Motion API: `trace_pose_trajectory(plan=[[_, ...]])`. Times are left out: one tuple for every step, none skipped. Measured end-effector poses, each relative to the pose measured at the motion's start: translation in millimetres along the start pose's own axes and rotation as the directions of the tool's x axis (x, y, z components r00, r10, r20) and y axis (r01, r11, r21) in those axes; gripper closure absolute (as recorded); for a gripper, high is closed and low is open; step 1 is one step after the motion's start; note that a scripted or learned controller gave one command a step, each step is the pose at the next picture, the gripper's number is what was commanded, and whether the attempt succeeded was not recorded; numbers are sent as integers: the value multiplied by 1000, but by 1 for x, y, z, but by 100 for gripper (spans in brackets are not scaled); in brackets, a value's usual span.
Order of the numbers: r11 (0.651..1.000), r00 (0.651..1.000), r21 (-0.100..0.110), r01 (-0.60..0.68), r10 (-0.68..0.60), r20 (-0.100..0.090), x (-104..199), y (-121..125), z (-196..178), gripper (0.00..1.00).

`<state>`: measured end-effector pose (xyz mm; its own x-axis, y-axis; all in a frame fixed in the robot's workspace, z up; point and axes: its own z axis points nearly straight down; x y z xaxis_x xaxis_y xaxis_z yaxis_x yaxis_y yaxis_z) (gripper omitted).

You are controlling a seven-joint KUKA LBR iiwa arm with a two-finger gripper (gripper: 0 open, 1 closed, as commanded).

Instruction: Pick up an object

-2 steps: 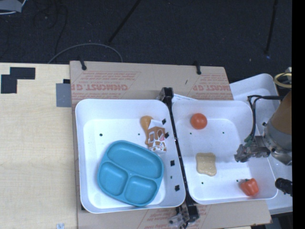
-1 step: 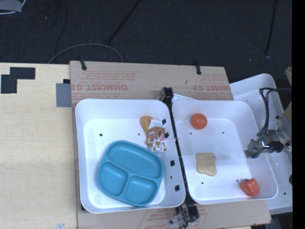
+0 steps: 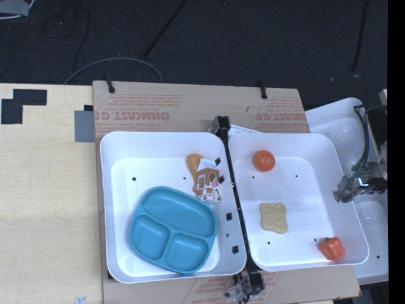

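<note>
Even overhead light, soft focus, faint shadows

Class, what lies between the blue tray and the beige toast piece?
In the camera view, the black divider between bins separates blue tray from toast piece.

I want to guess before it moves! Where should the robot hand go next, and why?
Probably left and a little down, over the orange-red pepper. The gripper sits at the right bin's right rim with nothing seen between its fingers, and the pepper in the near right corner looks like the closest thing to grab.
</note>
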<state>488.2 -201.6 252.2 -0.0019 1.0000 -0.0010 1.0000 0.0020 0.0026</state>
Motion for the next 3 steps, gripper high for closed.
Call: trace_pose_trajectory(plan=[[1000, 1000, 6, 2, -2, -3, 46, 7, 7, 100], [1000, 1000, 5, 4, -4, -3, 99, 26, 1, 100], [1000, 1000, 4, 4, -4, -3, 150, 47, -4, 100]])
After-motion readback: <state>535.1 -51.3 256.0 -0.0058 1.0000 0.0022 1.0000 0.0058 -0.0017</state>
